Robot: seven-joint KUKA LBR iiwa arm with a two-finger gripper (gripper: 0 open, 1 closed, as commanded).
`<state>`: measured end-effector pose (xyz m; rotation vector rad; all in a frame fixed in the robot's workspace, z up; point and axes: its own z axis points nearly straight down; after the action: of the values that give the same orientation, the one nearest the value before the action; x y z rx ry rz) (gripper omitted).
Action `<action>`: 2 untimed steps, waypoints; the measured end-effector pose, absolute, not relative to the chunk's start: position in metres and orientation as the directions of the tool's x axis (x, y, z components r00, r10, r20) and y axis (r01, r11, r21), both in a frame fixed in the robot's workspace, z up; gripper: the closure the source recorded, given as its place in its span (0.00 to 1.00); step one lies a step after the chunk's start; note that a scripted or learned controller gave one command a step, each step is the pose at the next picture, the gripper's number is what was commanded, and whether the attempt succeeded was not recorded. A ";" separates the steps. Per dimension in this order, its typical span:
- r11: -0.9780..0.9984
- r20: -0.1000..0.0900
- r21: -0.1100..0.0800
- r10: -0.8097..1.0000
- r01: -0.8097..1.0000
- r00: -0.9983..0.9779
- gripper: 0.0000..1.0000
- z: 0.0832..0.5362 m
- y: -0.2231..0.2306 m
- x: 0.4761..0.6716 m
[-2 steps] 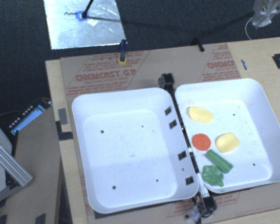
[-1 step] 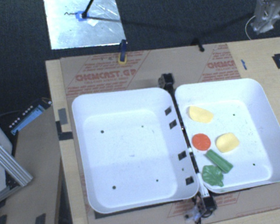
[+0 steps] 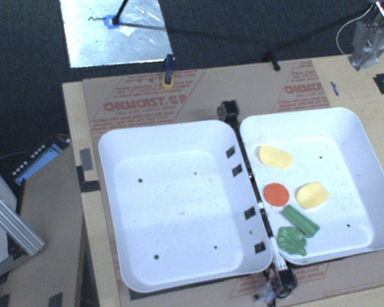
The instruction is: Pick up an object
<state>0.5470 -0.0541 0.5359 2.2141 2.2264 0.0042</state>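
The right bin [image 3: 370, 159] holds several small objects near its left side. A pale yellow oval piece [image 3: 275, 156] lies farthest back, with a red disc [image 3: 276, 194] below it and a second yellow lump [image 3: 312, 195] to the disc's right. A dark green oblong piece [image 3: 301, 220] lies slanted toward the front, touching a green leafy piece [image 3: 291, 241] in the bin's front left corner. A grey metal gripper [image 3: 371, 42] with cables hangs at the view's top right edge, well behind and above the right bin and far from all the objects.
The left bin [image 3: 178, 208] sits beside the right one, joined by a black hinge strip [image 3: 254, 190]. Both rest on a cardboard sheet [image 3: 142, 99] on the bench. A shiny metal plate [image 3: 114, 25] lies at the back left, and an aluminium rail [image 3: 3, 218] stands at the far left.
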 end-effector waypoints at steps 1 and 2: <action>0.006 0.001 0.005 1.000 1.000 -0.006 1.00 0.536 -0.030 0.485; 0.007 0.001 0.003 1.000 1.000 -0.007 1.00 0.535 -0.004 0.487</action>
<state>0.4867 -0.0040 0.5352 2.2130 2.2279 0.0043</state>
